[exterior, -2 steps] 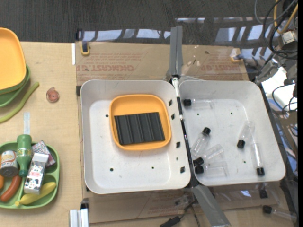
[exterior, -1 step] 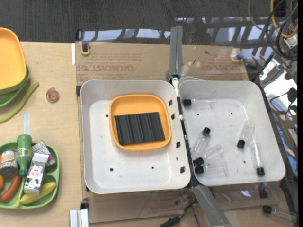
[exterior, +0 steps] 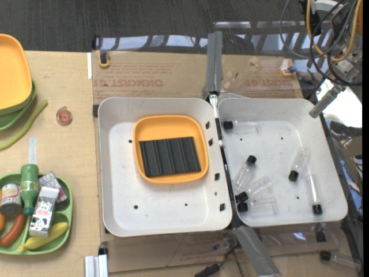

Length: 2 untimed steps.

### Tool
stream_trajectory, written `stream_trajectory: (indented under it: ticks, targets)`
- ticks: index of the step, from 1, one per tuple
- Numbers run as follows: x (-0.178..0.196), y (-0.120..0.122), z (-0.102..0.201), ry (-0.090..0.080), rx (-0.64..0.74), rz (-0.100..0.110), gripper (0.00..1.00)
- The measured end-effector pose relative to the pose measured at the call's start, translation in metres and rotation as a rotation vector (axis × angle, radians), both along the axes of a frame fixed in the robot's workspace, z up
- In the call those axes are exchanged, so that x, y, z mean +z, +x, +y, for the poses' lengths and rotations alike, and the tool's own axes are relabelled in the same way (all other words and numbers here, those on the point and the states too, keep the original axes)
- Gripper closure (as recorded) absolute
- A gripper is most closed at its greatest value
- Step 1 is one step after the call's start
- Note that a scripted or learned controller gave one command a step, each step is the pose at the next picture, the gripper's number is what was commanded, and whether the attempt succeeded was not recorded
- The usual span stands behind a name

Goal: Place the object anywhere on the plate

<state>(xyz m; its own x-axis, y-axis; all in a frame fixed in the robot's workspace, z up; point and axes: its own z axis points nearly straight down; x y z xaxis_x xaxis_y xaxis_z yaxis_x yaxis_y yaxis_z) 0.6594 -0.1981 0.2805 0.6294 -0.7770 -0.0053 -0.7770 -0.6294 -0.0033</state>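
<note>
Vials (exterior: 256, 185) of clear plastic with black caps are scattered in the right bin (exterior: 340, 209). The orange plate (exterior: 142, 133), bearing a dark ribbed mat (exterior: 171, 157), is set in the left bin (exterior: 118, 212). The gripper (exterior: 324, 103) is seen over the right bin's far corner; whether it is parted cannot be told.

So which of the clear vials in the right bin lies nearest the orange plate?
The vial at the right bin's upper left corner, black cap toward the divider; the others lie farther from the orange plate.

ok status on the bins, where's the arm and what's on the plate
Gripper at right bin's far right corner, nothing seen between its fingers. Clear vials loose in right bin. Orange plate in left bin carries dark ribbed block.
</note>
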Motion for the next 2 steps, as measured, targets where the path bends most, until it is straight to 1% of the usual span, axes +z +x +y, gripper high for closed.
stream_trajectory:
  ticks: [1, 2]
  targets:
    - [-0.029, 0.001, -0.011, -0.003, 0.323, -0.003, 0.0]
    - [-0.005, 0.001, -0.021, -0.002, 0.374, -0.005, 0.0]
